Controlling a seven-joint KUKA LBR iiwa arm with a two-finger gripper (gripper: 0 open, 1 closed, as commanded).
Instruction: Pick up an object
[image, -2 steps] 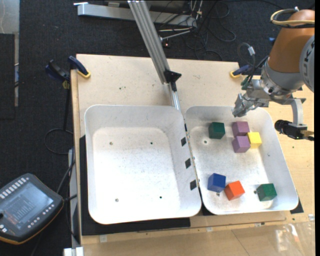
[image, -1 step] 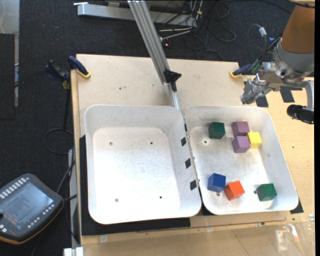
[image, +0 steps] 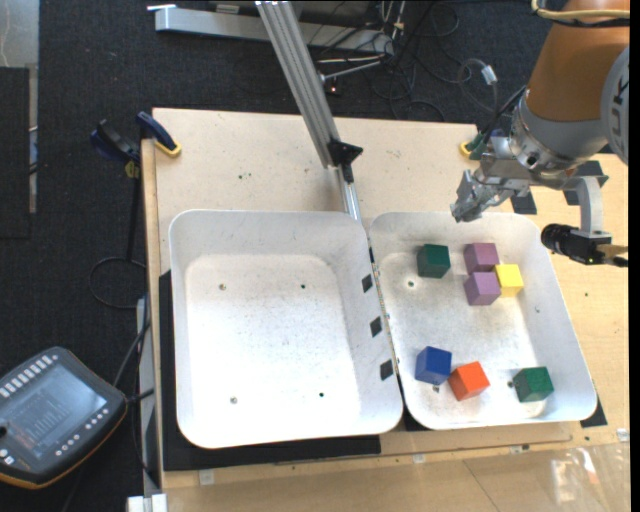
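Your gripper (image: 468, 207) hung over the right bin's (image: 560, 330) far rim; I could not tell its state. Two purple cubes (image: 482, 272) touched a yellow cube (image: 509, 277) there, so descending might have jammed between them.

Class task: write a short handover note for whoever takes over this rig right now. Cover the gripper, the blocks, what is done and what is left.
Gripper: above the right bin's far edge, carrying nothing visible.
Blocks, all in the right bin: two purple, yellow and dark green at the far end; blue, orange and green at the near end.
Done: nothing picked.
Left: lower, grip one block, lift.
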